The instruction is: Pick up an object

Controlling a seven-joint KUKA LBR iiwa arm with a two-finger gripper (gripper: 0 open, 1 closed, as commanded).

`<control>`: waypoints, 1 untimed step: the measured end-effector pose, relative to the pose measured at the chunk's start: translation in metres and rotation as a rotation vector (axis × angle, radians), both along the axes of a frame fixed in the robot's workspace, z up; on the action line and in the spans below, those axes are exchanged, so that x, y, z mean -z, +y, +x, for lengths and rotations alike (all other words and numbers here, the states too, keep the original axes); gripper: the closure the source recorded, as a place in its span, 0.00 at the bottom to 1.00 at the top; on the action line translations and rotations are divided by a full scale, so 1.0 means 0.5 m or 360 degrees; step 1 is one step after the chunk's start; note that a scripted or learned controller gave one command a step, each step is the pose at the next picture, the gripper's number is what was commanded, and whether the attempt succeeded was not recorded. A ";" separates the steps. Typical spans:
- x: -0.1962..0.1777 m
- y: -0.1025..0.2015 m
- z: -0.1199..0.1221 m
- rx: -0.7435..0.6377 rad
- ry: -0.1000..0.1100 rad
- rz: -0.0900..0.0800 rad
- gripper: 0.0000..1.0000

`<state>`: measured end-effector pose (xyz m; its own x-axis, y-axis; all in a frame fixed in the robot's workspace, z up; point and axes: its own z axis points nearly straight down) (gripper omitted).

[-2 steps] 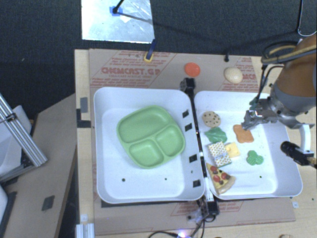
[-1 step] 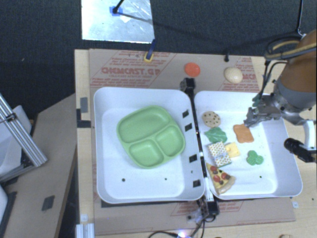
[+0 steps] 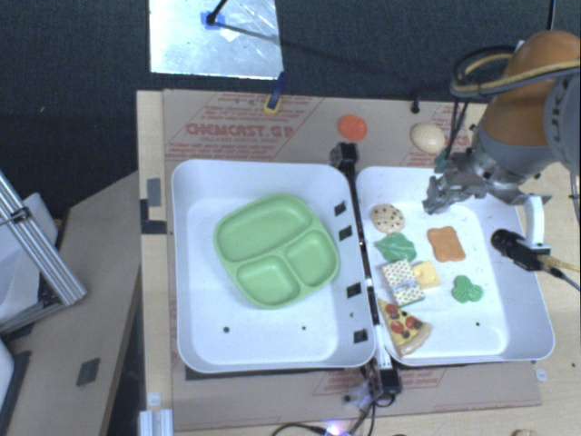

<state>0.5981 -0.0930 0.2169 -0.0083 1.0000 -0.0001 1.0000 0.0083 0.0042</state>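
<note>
Two white bins [image 3: 195,271] hold seven toy foods [image 3: 445,242].

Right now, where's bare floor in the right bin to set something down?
Free: the right bin floor right of the pizza slice and below the broccoli, plus the strip right of the toast. Crowded: the left edge, with cookie, green leaf, patterned block, cheese.

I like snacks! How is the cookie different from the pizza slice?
The cookie is round and tan with dark chips; the pizza slice is a wedge with red and yellow topping. The cookie lies at the far end of the right bin, near the gripper; the pizza lies at the near end. Both are toy foods lying flat by the bin's left wall.
</note>
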 end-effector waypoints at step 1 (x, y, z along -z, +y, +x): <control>-0.025 0.072 0.086 -0.0002 -0.0004 0.0001 1.00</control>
